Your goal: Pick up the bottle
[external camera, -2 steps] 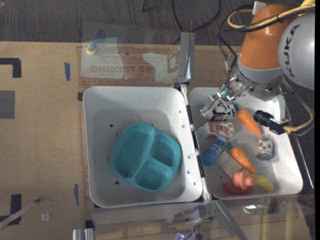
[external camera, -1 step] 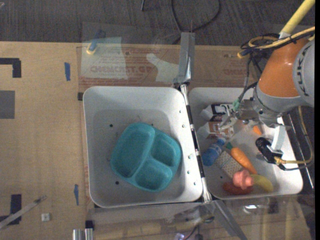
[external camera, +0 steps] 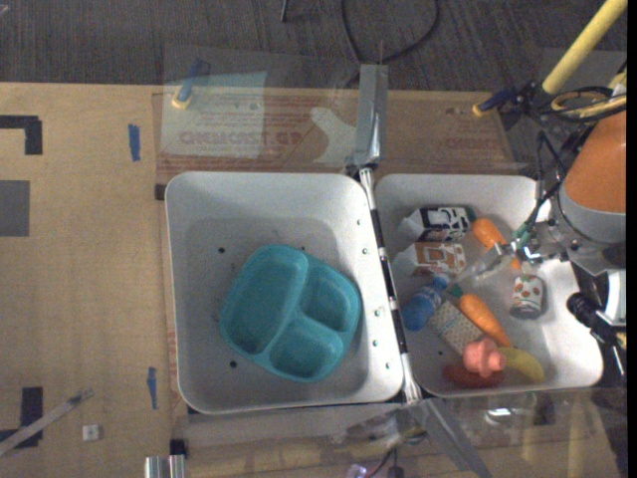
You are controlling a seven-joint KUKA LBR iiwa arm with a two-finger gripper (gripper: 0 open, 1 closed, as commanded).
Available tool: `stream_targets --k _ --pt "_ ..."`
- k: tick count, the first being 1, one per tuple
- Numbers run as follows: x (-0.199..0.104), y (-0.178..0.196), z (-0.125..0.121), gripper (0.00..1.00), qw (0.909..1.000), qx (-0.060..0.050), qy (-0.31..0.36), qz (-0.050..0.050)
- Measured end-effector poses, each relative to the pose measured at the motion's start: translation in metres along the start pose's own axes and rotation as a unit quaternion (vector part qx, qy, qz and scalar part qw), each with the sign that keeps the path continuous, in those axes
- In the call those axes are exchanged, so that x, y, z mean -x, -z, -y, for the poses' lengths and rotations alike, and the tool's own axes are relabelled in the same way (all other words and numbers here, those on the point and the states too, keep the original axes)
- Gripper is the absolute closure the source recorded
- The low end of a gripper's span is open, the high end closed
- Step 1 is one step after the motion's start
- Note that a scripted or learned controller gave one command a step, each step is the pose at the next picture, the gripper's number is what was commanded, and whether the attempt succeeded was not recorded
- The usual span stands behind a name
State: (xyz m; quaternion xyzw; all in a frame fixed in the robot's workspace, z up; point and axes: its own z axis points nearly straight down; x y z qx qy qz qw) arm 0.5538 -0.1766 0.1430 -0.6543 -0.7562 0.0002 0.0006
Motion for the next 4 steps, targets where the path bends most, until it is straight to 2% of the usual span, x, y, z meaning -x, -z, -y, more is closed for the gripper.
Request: stream_targets --k 1,2,3,4 --pt "0.019 -0.047 -0.029 0.00 0.9666 0.001 -0.256 0.001" --pt "0.019 -0.047 -0.029 0.00 0.9666 0.001 -0.256 0.001" --pt "-0.029 -0.055 0.039 0.00 0.8484 0.003 -0.529 -0.001" --pt "0.000 -0.056 0.032 0.00 0.7284 0.003 -0.685 -0.001"
